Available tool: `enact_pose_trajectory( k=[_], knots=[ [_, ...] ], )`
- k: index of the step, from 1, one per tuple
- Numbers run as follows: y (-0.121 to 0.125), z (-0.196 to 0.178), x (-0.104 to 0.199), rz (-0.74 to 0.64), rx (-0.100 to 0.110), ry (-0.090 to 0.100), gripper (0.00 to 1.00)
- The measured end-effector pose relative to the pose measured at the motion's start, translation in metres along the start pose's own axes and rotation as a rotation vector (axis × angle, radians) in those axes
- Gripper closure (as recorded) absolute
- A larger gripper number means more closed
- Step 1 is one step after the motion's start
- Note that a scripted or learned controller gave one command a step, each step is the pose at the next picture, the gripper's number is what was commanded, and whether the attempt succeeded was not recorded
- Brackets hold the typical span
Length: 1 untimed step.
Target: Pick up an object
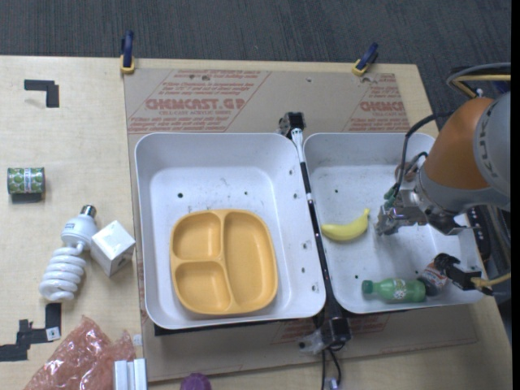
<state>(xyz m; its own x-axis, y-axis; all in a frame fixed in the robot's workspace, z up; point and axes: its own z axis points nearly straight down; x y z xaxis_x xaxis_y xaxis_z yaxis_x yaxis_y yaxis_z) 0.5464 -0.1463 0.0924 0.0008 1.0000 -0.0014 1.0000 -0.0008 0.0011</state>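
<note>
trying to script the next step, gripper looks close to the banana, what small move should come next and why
Probably a short shift toward the left bin and down, to bring the end effector over the banana. It sits just beside the banana's raised tip in the right bin, not around it, and nothing shows between its fingers. The green bottle lies farther off, near the front wall.
</note>
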Motion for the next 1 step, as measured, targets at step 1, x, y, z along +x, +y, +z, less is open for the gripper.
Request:
enact_pose_trajectory(
  k=[1],
  knots=[
    [0.0, 0.0, 0.0001, -0.001, 0.0, 0.0, 0.0]
  ],
)
